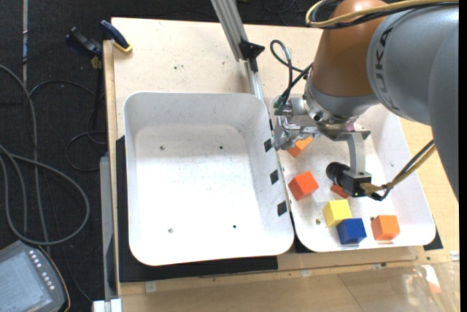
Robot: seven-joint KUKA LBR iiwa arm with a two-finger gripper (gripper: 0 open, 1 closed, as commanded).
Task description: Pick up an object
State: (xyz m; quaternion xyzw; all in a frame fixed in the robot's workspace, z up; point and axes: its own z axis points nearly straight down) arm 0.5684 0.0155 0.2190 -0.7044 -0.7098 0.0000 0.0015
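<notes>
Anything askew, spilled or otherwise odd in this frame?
Nothing looks spilled or damaged. The yellow block, blue block and both loose orange blocks lie inside the right bin. Only oddity: a tilted orange block at the gripper, not lying flat; I cannot tell whether it is gripped.

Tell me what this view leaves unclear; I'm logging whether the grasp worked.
1. The orange block at the gripper, camera view: the arm covers its top, so held or merely touched is unreadable.
2. The right bin, far part, camera view: hidden beneath the arm.
</notes>
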